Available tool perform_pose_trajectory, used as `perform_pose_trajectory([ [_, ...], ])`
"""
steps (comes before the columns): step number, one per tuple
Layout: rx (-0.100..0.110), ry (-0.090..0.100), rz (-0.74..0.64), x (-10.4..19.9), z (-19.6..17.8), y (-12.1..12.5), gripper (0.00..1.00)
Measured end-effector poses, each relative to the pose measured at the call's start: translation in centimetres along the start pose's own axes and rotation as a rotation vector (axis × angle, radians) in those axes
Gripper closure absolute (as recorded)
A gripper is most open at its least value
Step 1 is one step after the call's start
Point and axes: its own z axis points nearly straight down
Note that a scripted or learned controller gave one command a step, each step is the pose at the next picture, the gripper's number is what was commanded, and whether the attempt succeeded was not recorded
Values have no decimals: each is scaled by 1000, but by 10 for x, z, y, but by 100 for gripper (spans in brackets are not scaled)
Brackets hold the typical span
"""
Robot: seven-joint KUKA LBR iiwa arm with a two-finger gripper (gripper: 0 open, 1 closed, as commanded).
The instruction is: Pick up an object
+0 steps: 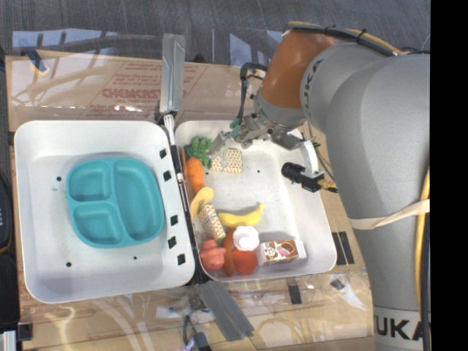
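where the grey arm (365, 145) reaches in, its gripper (235, 134) hangs low over the far end of the right bin (311, 218), just above a pale waffle-patterned block (231, 159) beside a green leafy piece (197, 150); whether anything is gripped cannot be told. nearer lie a carrot (194, 174), a banana (243, 216) and a small carton (281, 251) with unreadable print. white letters "uka" show low on the arm. the left bin (44, 269) holds a teal divided tray (115, 201).
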Motion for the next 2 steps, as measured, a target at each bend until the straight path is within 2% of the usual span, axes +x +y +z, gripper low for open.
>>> perform_pose_trajectory([
  [1, 2, 1, -53, 12, 23, -12, 0],
  [2, 1, 5, 92, 1, 22, -20, 0],
])
